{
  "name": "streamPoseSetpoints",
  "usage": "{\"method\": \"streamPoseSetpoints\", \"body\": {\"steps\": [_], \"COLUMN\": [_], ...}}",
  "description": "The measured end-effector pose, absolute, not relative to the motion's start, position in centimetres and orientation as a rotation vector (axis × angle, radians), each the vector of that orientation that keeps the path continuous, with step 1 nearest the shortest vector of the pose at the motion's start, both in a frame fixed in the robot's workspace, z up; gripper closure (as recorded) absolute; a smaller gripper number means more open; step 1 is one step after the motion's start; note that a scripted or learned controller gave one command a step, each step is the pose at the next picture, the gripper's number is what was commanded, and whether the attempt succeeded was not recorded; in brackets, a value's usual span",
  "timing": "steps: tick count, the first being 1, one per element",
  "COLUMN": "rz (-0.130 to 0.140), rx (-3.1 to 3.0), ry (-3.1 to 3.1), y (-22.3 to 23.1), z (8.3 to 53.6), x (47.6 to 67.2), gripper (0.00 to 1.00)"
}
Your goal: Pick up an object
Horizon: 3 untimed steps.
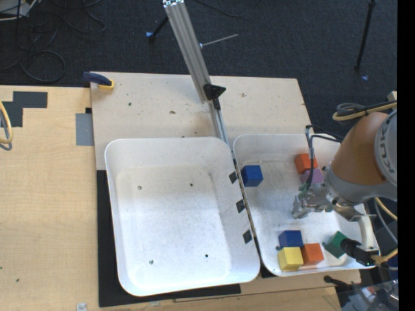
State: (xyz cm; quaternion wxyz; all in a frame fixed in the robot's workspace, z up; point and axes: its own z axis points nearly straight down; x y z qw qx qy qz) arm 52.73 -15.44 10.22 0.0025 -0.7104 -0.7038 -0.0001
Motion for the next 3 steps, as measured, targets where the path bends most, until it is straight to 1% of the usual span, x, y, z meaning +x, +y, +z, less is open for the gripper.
{"method": "streamPoseSetpoints", "body": {"steps": [1,2,3], "rz": [-0.002,-0.003,-0.002], "rx": [-2.225,-2.223,-2.215], "ry": [-2.221,-2.224,-2.225], "y": [-15.8,-15.9,-11.3], "z": [16.5,21.7,22.8], "x": [52.6,52.7,54.9], "gripper": [1.00,1.00,1.00]}}
